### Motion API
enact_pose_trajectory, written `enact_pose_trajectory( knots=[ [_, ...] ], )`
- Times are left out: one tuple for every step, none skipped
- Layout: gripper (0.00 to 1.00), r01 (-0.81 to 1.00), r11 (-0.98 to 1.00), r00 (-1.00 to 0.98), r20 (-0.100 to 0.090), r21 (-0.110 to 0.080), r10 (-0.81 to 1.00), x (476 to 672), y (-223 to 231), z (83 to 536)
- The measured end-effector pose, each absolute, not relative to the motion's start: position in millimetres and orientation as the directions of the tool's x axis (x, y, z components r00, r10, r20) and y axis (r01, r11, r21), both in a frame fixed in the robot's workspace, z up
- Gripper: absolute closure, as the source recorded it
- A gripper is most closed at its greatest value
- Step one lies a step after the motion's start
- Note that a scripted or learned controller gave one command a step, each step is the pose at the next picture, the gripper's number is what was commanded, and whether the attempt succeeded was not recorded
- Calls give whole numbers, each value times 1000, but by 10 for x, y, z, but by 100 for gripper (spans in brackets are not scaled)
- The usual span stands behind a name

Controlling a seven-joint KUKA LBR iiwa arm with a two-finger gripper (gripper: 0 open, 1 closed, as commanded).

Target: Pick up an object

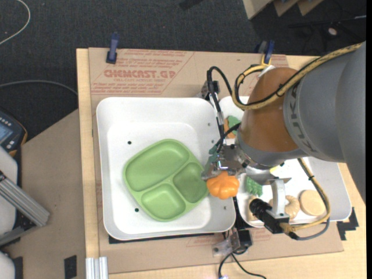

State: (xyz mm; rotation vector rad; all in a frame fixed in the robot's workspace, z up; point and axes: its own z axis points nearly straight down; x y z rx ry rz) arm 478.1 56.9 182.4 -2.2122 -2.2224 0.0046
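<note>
1. Gripper [221,168] hung low over the right edge of the left bin [116,156], at the wall it shares with the right bin [340,199]; whether its fingers were spread or pressed together could not be told.
2. Just beneath it sat an orange pepper-like toy [223,186], touching or nearly touching the gripper, though a grip between the fingers was not visible.
3. A green divided plate [160,176] lay tilted in the left bin, beside the orange toy.
4. The right bin held a tan round piece [311,202] and small green pieces [253,185], partly hidden by the arm [302,109].
</note>
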Motion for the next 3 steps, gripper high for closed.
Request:
enact_pose_trajectory(
  knots=[
    [100, 1000, 2, -2, 2, 12, 1000, 4809, 557, 2835],
    [100, 1000, 6, -6, 4, 14, 1000, 4805, 842, 3922],
    [100, 1000, -4, 4, -1, -9, 1000, 4785, 562, 3108]
  ],
)
